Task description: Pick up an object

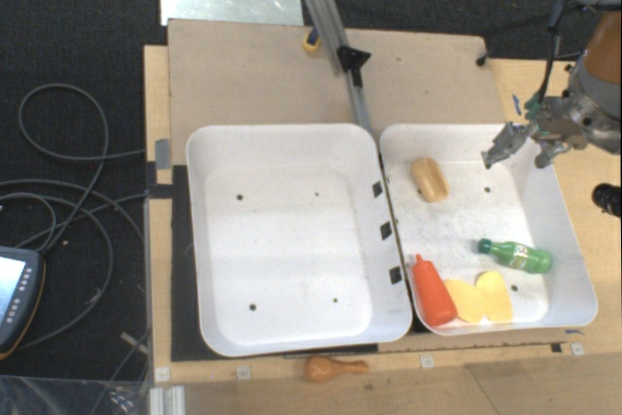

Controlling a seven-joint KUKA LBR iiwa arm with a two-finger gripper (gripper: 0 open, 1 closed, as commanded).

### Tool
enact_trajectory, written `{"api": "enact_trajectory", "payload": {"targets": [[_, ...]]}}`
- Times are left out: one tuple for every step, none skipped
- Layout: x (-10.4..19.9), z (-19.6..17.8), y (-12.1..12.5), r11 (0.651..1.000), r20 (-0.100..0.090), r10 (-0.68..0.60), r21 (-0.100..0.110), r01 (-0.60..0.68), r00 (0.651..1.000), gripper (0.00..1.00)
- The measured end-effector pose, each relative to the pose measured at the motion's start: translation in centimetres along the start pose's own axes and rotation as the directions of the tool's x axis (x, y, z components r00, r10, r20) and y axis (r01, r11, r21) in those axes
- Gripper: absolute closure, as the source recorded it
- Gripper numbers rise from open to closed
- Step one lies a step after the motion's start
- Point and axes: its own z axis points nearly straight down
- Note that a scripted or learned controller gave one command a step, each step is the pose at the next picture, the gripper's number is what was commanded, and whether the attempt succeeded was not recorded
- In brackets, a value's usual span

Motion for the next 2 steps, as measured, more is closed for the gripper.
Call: {"api": "enact_trajectory", "payload": {"targets": [[0.0,0.0,0.0,1.0,0.0,0.002,-0.001,-0.002,1.0,0.0],[-0.8,4.5,0.0,1.0,0.001,0.006,0.003,-0.006,1.0,0.0]]}}
